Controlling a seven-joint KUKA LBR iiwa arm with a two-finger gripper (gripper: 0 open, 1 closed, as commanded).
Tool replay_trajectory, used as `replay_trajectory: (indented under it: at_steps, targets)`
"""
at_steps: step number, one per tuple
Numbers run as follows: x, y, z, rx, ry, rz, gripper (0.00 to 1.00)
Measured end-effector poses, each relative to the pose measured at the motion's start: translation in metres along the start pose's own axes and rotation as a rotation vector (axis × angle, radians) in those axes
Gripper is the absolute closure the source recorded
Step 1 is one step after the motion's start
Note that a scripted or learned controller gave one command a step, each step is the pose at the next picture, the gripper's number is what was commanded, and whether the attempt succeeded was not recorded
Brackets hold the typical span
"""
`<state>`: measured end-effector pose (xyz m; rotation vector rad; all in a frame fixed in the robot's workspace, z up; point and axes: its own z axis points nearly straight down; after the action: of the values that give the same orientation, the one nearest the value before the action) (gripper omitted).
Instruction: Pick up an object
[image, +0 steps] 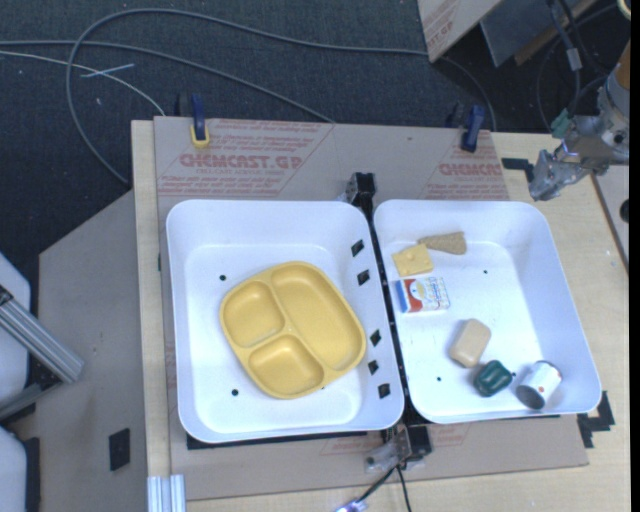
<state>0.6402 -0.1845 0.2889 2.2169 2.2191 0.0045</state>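
The left bin (190, 300) held a yellow divided tray (290, 328). The right bin (560, 290) held the candidate objects: a yellow block (412, 261), a tan wedge (445, 243), a small carton (421, 295), a beige lump (469, 343), a green piece (492, 378) and a white cup (538, 384). The gripper (552, 180) hung outside that bin's far right corner, holding nothing; every candidate lay toward the near left of it, the wedge nearest.
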Motion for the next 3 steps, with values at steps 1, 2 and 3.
replay_trajectory:
  at_steps: [1, 2, 3]
  targets:
    - [0.047, -0.012, 0.018, 0.009, 0.004, -0.004, 1.00]
    - [0.090, -0.029, 0.027, 0.009, 0.004, -0.003, 1.00]
    - [0.143, -0.036, 0.023, 0.008, 0.004, -0.005, 1.00]
